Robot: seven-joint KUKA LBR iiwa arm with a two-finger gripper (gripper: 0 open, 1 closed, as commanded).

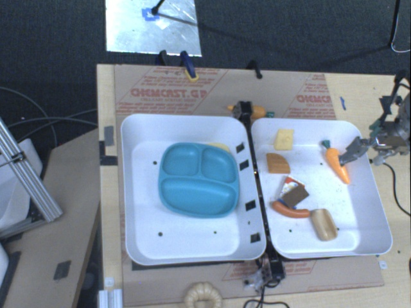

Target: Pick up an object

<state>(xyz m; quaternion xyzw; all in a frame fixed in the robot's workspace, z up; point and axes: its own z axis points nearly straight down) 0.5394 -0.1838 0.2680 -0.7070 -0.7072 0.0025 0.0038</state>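
Note:
The right bin [366, 236] holds several toy foods. An orange carrot [337, 164] with a green top lies near its right wall. There are also a pale yellow cheese square [284, 139], a tan bread wedge [277, 163], a brown-and-white packet [295, 192], a red sausage [290, 210] and a beige bread roll [323, 224]. My gripper [354, 150] reaches in from the right edge, low over the bin's right side. Its grey tip is just up and right of the carrot, close to it or touching it. Nothing shows in its grasp.
The left bin [144, 236] carries a blue divided plate [198, 178], with a pale yellow item [220, 146] peeking out behind it. Black clips [249, 204] run along the divider between the bins. A yellow-blue clamp [189, 66] sits on the cardboard behind.

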